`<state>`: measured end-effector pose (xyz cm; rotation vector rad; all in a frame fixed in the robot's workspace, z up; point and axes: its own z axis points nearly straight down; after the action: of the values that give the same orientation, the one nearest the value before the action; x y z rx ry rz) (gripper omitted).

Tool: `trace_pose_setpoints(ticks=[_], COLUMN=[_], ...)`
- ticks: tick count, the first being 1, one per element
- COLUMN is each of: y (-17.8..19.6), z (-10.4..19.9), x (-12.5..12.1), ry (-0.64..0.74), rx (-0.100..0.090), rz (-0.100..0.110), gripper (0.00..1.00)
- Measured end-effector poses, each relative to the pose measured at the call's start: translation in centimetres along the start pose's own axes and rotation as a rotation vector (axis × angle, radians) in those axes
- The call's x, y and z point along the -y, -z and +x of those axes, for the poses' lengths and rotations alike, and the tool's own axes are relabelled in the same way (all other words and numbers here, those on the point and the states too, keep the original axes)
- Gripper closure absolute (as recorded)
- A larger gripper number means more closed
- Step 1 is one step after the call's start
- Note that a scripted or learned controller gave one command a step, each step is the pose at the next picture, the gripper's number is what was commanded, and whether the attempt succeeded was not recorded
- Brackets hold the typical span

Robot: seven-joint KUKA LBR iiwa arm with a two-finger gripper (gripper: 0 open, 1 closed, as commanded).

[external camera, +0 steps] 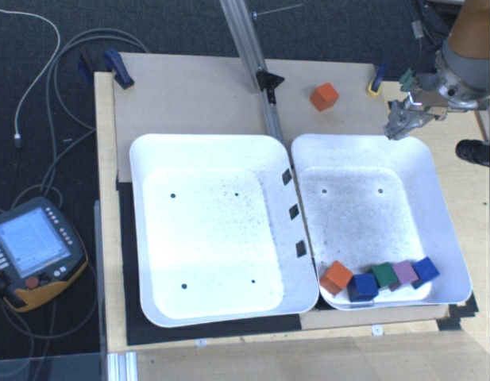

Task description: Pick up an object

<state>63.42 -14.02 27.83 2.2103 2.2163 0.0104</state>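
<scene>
Together, five blocks in right bin

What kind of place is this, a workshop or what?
Probably a robotics lab test bench: a robot arm's hand hangs over two white bins, coloured blocks sit in the right one, and a teach pendant lies on the floor.

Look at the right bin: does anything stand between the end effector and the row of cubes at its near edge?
Nothing visible does. The end effector sits at the right bin's far rim; bare floor lies between it and the cubes.
</scene>
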Motion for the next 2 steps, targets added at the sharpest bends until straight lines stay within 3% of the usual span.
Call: trace_pose_setpoints(ticks=[1,2], y=[-2.8,-5.5], z=[8.7,13.9], x=[-4.2,-4.4], ry=[0.007,0.004], rx=[-0.006,-0.006], rz=[0.009,0.018], gripper=[1.00,1.00])
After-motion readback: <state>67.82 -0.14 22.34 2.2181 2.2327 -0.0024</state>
